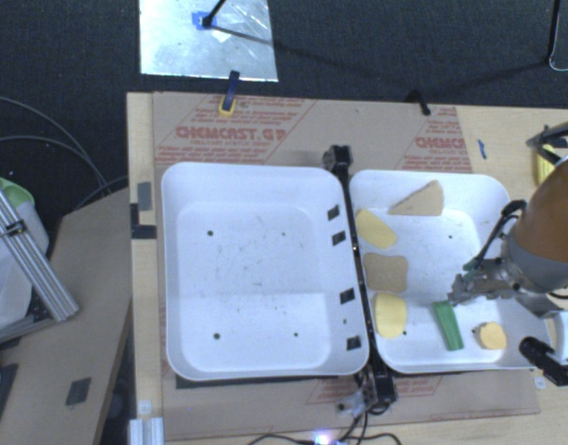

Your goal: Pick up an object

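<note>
Gripper (464,290) above flat green rectangular block (448,325) in right white bin (492,193) | finger state indiscernible | descend centred, straddling narrow sides, clear of small round yellow piece (491,336).

The right bin (492,193) holds six pieces, three in a column just beside the divider (353,248), with the gripper (464,288) seemingly above the stick (448,325).

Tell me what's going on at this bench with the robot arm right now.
A grey arm with an orange band reaches from the right into the right white bin. Its gripper sits just above the flat green stick. Tan and yellow foam pieces lie around it, none visibly gripped. The left white bin sits beside it.
</note>
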